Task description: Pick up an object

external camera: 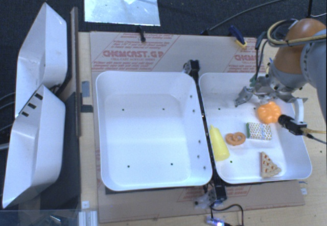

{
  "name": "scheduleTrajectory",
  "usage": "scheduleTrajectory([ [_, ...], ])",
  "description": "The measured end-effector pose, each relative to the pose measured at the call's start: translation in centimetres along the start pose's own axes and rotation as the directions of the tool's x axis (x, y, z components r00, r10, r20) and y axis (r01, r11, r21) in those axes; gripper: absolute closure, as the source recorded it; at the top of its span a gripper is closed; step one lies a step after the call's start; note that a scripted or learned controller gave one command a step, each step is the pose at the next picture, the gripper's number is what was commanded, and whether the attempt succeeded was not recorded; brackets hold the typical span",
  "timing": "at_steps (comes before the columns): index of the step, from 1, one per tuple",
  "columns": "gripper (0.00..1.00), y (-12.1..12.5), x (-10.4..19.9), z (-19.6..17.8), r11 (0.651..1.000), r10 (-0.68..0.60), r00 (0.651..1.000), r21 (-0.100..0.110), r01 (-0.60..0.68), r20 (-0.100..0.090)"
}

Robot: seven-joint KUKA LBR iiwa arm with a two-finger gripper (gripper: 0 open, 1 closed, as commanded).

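Gripper (261,98) spread open over the orange ball (268,112), partly hiding it; right bin (225,84) holds both.

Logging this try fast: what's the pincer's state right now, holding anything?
Pincer: cannot be told; it hovers over the right white bin, beside the round orange fruit toy.

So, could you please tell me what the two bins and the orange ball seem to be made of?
Left bin and right bin: probably moulded plastic, white and glossy with rounded rims. Orange ball: likely plastic or foam, smooth and matte; unclear which.
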State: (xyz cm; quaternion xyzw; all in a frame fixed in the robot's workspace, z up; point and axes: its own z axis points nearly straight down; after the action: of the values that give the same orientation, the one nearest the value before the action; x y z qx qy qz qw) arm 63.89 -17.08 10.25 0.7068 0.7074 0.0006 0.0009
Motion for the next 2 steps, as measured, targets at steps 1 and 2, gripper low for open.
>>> scheduleTrajectory([
  [1,1.00,0.0,0.0,-1.0,1.000,0.000,1.000,0.000,0.000,0.000],
  [2,1.00,-0.2,0.7,-7.0,1.000,0.000,1.000,-0.003,0.000,0.000],
])
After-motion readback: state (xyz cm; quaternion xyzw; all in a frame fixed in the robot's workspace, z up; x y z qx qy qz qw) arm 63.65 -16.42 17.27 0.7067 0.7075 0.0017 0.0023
